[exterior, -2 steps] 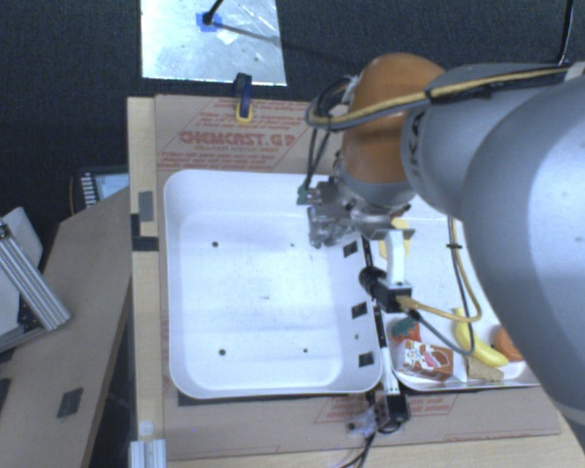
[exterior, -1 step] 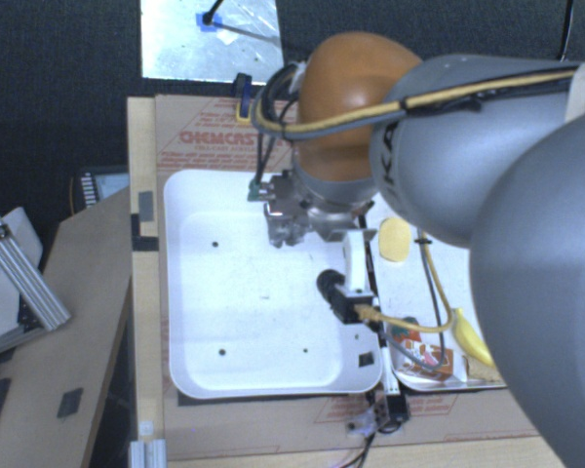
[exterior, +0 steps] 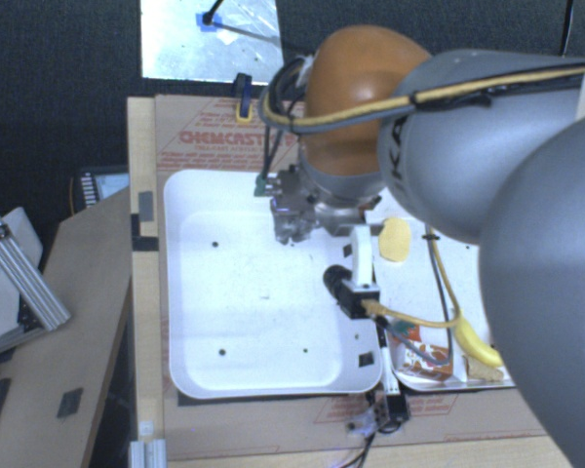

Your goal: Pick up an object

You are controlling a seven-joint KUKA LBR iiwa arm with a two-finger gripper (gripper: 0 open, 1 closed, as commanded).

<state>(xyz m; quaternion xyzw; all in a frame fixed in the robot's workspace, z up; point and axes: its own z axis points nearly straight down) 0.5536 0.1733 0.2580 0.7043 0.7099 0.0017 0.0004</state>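
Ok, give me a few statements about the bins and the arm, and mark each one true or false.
1. The gripper is over the left bin. True.
2. A banana lies in the left bin. False: it lies in the right bin, near its front edge.
3. The arm carries an orange band above the wrist. True.
4. The pale yellow object sits in the left bin. False: it lies to the right of the divide, in the right bin.

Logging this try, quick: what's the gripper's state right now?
Gripper: cannot be told; it sits low over the left bin, nothing seen in it.
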